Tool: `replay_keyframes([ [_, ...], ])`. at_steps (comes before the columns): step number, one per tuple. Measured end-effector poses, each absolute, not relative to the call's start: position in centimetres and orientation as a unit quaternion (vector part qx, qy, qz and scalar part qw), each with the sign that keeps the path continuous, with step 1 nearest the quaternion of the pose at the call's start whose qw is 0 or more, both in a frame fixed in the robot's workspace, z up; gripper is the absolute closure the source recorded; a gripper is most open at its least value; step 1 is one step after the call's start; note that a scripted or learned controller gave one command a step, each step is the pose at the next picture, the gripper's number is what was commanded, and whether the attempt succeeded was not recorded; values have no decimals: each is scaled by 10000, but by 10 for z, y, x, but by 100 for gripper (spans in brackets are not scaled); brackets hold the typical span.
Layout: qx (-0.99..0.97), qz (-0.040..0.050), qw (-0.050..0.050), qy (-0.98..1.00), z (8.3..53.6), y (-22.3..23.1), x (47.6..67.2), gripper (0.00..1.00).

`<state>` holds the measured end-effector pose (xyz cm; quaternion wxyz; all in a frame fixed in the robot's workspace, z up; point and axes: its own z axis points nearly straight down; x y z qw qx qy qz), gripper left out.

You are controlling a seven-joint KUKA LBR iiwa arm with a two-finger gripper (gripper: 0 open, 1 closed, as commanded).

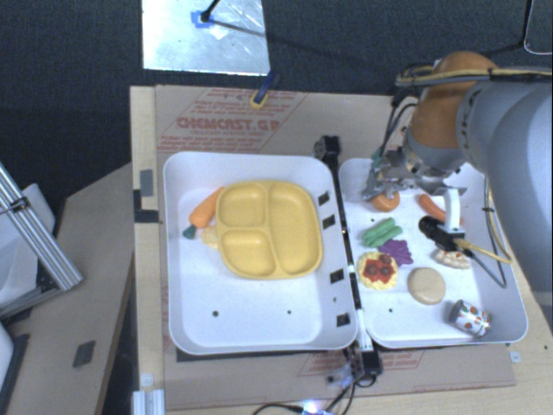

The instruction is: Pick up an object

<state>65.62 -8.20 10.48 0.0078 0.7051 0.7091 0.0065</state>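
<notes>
Orange piece [385,202] under gripper [381,188], right bin's [510,314] 11 o'clock; grip state unclear, probably unsecured. Centre, close squarely.

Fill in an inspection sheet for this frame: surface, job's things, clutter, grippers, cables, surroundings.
Surface: cardboard-covered bench bearing a left bin and a right bin side by side.
Job's things: right bin holds an orange piece, green pea pod, purple grapes, small pizza, tan round piece, small can and other toy food.
Clutter: left bin holds a yellow divided plate with a carrot against its left edge.
Grippers: gripper low over the orange piece; grasp cannot be judged.
Cables: thin cables along the arm and at the bench's front edge.
Surroundings: metal sheet on dark carpet; aluminium frame at left.
</notes>
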Motion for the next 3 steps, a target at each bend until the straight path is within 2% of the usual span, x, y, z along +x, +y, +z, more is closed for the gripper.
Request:
replay_keyframes([
  [1,7054,21,25,7088,159,-83,668,100],
  [2,7052,22,26,7090,203,-82,669,100],
  [3,7050,18,17,7092,226,-82,671,100],
])
